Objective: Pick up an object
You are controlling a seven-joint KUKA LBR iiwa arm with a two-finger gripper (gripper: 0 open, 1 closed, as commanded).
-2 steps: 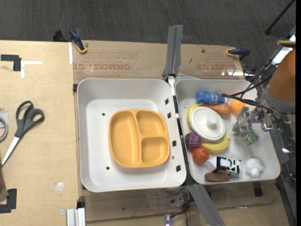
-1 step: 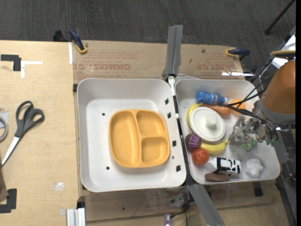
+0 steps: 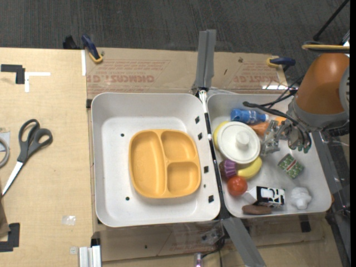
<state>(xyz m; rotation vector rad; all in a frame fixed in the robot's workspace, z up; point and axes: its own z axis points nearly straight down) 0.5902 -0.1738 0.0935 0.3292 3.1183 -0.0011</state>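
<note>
The right bin (image 3: 320,202) holds several small objects: a blue bottle (image 3: 247,115), an orange piece (image 3: 260,128), a round white lid (image 3: 238,141), a yellow banana (image 3: 251,168), a purple item (image 3: 228,167), a red ball (image 3: 237,186), a black-and-white toy car (image 3: 270,195), a brown piece (image 3: 257,208), a white fluffy lump (image 3: 301,198) and a green packet (image 3: 291,166). My gripper (image 3: 272,139) hangs low over the bin's middle, just right of the white lid and beside the orange piece. Nothing is visibly held.
The left bin (image 3: 105,166) holds a yellow divided plate (image 3: 165,163). Scissors (image 3: 25,146) lie on the wooden bench at far left. A grey divider post (image 3: 204,60) stands between the bins at the back. Blue clamps (image 3: 92,48) sit on the cardboard behind.
</note>
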